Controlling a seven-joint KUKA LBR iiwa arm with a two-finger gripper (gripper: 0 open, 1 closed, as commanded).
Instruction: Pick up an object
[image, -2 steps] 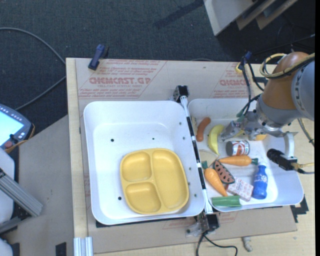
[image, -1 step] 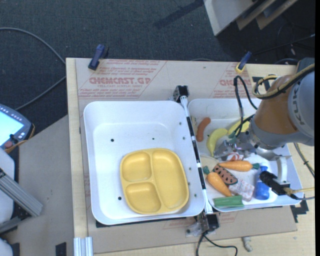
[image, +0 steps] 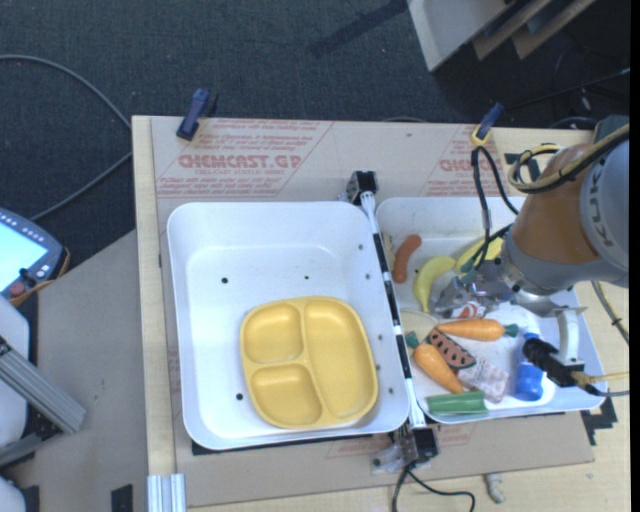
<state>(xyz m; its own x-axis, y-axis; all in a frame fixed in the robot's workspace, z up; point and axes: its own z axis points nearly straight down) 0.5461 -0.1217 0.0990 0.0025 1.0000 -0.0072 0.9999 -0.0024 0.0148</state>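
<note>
Arm (image: 575, 215) bent in from right, wrist lowered over right bin (image: 400, 215); hand (image: 468, 293) set among toys near banana (image: 435, 277); finger state cannot be told.

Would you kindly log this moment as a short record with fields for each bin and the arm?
left bin: holds a yellow divided plate
right bin: sausage, banana, two carrots, green stick, blue item
arm: reaches over the right bin
gripper: low beside the banana, grasp unclear
</note>
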